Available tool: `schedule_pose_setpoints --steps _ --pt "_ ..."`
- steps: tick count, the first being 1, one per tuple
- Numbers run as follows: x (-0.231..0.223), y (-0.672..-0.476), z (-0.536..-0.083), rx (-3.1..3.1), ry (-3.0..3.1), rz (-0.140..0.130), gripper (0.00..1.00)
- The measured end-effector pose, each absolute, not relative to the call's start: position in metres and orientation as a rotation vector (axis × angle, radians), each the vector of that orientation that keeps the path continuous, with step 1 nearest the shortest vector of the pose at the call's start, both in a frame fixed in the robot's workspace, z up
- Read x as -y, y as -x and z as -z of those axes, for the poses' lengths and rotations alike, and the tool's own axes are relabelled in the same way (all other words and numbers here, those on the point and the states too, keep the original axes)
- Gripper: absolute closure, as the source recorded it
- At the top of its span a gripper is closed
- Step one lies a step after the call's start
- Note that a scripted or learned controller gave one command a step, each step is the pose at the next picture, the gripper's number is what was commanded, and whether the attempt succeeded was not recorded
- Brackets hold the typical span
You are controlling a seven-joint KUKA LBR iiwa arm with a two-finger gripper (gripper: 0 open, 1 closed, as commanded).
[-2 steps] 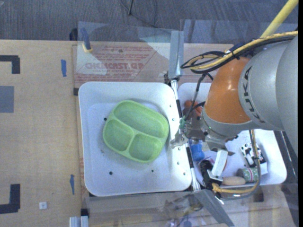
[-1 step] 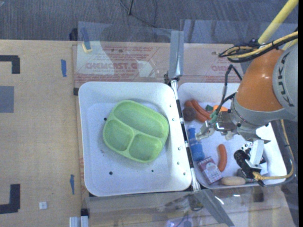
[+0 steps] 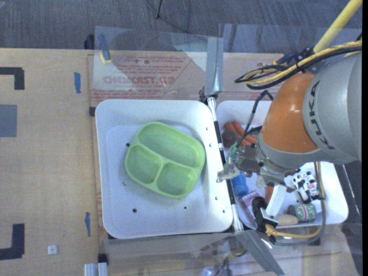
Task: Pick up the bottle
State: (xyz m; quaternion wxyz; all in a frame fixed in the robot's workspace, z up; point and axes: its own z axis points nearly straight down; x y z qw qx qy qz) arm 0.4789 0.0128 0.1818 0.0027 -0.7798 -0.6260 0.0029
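A small bottle (image 3: 300,213) with a green label and a tan end lies on its side near the front right of the right bin (image 3: 339,207). The grey and orange arm hangs over that bin and covers most of it. My gripper (image 3: 248,170) reaches down at the bin's left side, above a blue item (image 3: 240,184), to the left of the bottle and apart from it. The wrist hides its tips.
The left bin (image 3: 115,211) holds a green divided plate (image 3: 165,159). In the right bin lie an orange-red item (image 3: 234,129), a white piece (image 3: 276,198), a black and white item (image 3: 305,182) and other clutter. Yellow and black cables run over the arm at the top right.
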Motion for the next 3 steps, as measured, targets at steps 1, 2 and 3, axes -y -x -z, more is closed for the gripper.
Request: schedule_pose_setpoints --steps 1,2,3 --pt "0.056 -0.489 -0.182 1.884 2.511 -0.006 0.0" --pt "-0.022 -0.479 -0.182 1.876 2.514 -0.008 0.0" --pt "0.004 -0.479 -0.182 1.763 2.597 -0.007 0.0"
